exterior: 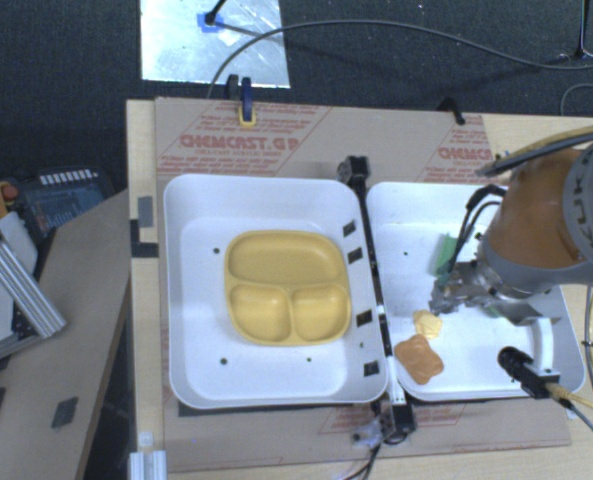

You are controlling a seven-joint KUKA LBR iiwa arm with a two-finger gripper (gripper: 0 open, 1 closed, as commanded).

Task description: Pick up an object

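Pincer (444,300) is observed low over the right bin (406,236), near that bin's middle, at the end of the grey arm (536,218), which enters from the right. Whether the pincer is open or closed cannot be told from the camera view, and nothing is seen gripped in it.

Three loose things are recorded in the right bin. A pale yellow piece (428,324) lies just beside the pincer, on its near-left side; contact between the two cannot be confirmed. An orange-brown piece (419,359) lies nearer still, close to the bin's near-left corner and just beside the pale yellow piece. A green item (443,253) is seen on the far side of the pincer, partly hidden by the arm.

The left bin (201,368) is occupied by a yellow divided tray (281,288), set flat at its middle. Both bins are noted resting on a cardboard sheet (276,138).
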